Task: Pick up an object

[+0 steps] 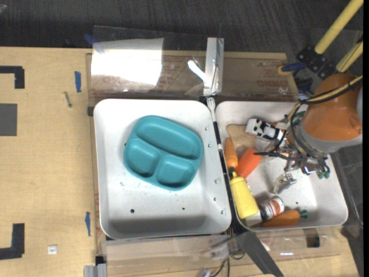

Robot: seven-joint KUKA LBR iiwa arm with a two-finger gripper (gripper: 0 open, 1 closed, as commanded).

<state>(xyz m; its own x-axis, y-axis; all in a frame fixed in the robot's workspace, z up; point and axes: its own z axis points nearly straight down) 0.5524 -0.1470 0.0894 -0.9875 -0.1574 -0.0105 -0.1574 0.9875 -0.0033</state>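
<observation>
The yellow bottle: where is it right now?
In the camera view, the yellow bottle lies in the right bin, along its left wall, below the orange carrot.

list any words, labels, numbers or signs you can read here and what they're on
No text in the camera view can be read.
Small can in the right bin: it has a label band, too small and blurred to read.
Yellow bottle: no print that can be made out.
Teal divided tray in the left bin: plain, no marking.
Black marks on the bench: plain shapes, not letters.
</observation>
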